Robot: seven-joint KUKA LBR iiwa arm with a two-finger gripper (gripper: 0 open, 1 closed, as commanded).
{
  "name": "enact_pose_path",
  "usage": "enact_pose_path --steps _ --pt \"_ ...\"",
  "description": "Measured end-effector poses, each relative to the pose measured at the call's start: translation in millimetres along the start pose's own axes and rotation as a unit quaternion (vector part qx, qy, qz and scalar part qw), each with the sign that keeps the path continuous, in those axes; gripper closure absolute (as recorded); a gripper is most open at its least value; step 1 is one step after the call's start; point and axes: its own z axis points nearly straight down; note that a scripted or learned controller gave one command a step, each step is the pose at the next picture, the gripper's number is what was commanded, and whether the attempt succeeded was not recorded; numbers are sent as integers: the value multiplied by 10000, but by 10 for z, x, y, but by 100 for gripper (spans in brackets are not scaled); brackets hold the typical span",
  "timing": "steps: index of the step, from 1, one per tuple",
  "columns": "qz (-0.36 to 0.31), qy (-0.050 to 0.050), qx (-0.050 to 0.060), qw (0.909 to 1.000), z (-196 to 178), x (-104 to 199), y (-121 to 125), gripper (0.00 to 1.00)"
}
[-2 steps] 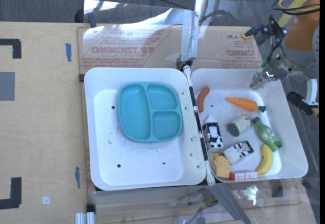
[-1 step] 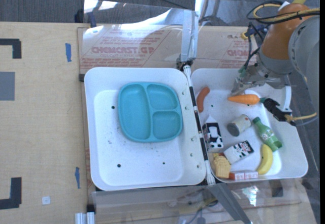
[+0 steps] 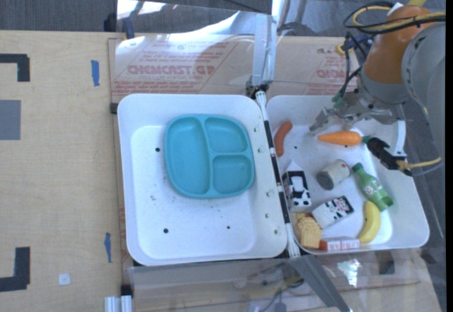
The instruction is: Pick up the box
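A white box with black patches (image 3: 333, 211) lies tilted in the lower part of the right bin (image 3: 414, 233). A second small black-and-white carton (image 3: 297, 190) stands by the bin's left wall. A flat red and white pack (image 3: 341, 244) rests against the front rim. My gripper (image 3: 338, 115) hangs over the bin's upper part, just above an orange carrot (image 3: 340, 138) and well away from the box. Nothing is visibly held.
The right bin also holds a sausage (image 3: 282, 137), a grey can (image 3: 333, 175), a green bottle (image 3: 372, 187), a banana (image 3: 368, 222) and a yellow waffle-like piece (image 3: 308, 230). A teal divided plate (image 3: 209, 155) lies in the left bin (image 3: 141, 226).
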Motion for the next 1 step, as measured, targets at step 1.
enact_pose_path --steps 1 --pt "-621 -9 -2 9981 -2051 -227 -663 0"
